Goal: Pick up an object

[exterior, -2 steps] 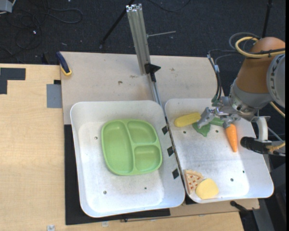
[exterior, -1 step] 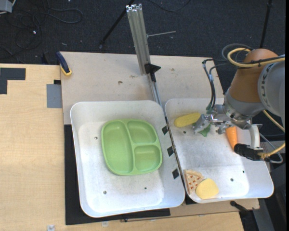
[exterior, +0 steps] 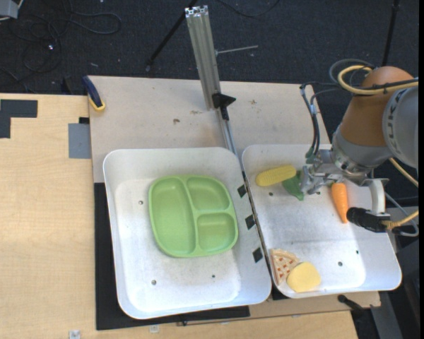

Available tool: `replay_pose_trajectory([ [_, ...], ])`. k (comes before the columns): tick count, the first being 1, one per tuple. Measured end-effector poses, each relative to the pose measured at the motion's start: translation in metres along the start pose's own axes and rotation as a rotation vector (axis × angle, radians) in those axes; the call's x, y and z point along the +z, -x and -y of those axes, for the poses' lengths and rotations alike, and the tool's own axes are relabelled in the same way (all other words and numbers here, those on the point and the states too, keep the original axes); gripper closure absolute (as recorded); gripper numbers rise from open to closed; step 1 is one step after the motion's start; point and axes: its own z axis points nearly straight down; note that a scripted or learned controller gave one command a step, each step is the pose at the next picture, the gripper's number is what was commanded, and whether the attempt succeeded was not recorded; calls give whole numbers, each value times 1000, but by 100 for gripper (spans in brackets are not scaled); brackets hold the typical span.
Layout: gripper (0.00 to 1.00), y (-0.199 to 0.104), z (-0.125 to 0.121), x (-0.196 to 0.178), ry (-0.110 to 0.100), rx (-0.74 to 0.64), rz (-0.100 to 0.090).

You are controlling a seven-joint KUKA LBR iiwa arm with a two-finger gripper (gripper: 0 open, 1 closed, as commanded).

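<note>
- Camera view looks down on the bench (exterior: 162, 111) with two white bins side by side.
- Left bin (exterior: 127, 260) holds a green divided plate (exterior: 193, 215).
- Right bin (exterior: 325, 246) holds a toy corn cob (exterior: 276, 176) near its upper left, an orange carrot (exterior: 339, 200) at the right, and a waffle piece (exterior: 283, 263) touching a yellow round piece (exterior: 304, 277) at the bottom.
- Gripper (exterior: 309, 182) is low in the right bin, between corn cob and carrot, just beside a green leafy part (exterior: 294, 186); whether it is apart or together I cannot tell.
</note>
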Motion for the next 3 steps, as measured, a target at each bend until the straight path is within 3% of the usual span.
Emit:
replay_pose_trajectory([
  [2,100,-7,2,-112,8,-4,1],
  [3,100,-49,21,-117,1,-6,-2],
])
